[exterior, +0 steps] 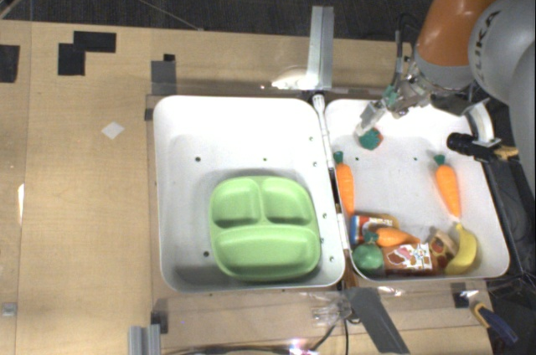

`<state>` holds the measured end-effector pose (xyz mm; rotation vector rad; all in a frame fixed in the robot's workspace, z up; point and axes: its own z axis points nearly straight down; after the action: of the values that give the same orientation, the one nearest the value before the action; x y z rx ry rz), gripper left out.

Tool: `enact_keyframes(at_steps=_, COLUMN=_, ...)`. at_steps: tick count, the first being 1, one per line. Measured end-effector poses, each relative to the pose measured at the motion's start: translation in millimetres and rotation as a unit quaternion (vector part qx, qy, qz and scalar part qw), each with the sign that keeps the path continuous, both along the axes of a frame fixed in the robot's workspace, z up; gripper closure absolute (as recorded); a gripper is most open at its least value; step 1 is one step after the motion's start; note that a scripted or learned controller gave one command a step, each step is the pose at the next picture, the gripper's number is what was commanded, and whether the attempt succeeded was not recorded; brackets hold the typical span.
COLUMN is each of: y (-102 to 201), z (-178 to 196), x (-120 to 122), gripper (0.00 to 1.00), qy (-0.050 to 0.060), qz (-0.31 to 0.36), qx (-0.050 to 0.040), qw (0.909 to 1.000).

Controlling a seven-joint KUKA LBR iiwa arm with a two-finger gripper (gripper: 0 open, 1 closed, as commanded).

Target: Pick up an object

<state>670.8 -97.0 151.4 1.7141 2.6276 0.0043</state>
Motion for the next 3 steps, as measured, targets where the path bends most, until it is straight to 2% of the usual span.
enact_keyframes(at_steps=1, y=1, z=9, x=2, gripper=1.0, qy=-0.002, qz=0.001, qx=0.0003, qw=1.0)
enact_keyframes(at_steps=2, y=1, z=9, x=2, gripper=0.0, qy=-0.002, qz=0.001, qx=0.0003, qw=1.0)
enact_keyframes(at_steps=3, y=7, z=-56, x=0, gripper=0.0, qy=0.0, qz=-0.067, qx=0.0001, qw=0.9978)
